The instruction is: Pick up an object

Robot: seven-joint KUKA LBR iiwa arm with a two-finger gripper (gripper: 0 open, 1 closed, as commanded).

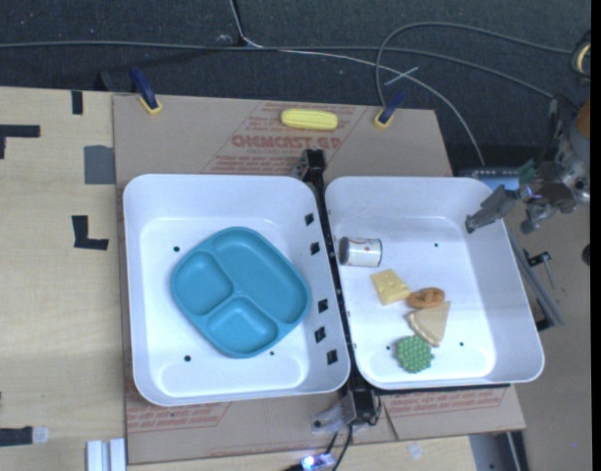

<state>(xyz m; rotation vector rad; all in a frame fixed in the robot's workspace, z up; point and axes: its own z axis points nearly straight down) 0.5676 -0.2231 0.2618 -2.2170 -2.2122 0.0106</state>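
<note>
Two bins: the left (143, 204) holds a blue tray (240, 290); the right (497, 332) a can (360, 252) and food bits. Gripper (507, 212) hovers at right edge, its state unclear.

In the right bin lie a small can (360, 252) on its side, a cracker (389, 287), a bread roll (426, 297), a wedge (431, 323) and a green piece (413, 354).
</note>
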